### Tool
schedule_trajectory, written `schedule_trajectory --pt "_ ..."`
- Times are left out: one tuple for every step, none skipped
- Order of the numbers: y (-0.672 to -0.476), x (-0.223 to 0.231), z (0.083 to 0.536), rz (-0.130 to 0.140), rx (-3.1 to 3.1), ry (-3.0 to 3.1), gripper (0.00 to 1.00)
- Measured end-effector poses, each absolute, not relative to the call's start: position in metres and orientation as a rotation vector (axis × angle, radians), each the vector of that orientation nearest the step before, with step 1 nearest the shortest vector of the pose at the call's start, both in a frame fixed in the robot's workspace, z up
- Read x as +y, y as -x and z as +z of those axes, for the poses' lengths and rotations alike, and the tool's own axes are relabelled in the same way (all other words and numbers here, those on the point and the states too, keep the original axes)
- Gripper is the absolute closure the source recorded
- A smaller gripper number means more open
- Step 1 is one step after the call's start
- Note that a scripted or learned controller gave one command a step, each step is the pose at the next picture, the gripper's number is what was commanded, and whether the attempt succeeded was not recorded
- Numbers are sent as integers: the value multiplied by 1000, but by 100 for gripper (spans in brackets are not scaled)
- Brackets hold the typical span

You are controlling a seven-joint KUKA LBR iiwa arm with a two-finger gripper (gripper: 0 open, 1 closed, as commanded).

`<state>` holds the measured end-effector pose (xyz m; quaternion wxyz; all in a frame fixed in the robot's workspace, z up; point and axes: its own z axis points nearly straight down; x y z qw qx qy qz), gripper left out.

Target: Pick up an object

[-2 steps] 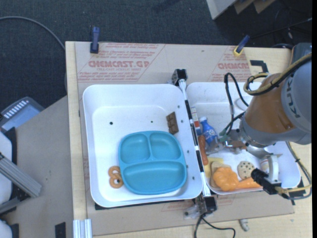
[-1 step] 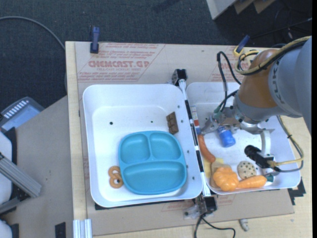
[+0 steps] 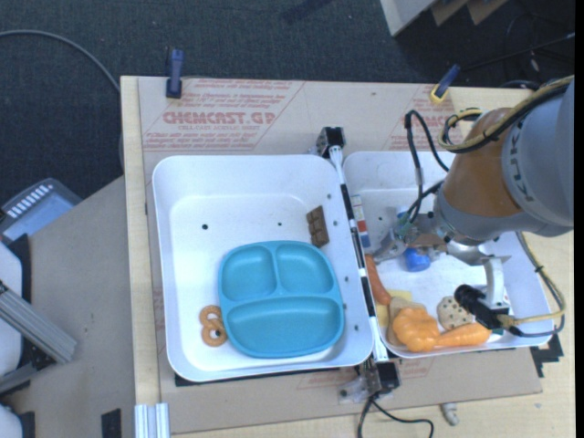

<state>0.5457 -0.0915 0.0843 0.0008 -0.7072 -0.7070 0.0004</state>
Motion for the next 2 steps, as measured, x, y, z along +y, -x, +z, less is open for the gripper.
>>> schedule_trajectory --pt "-546 -91 94 0 -2221 2222 100" --pt "-558 -35 185 -1 -2223 2220 100"
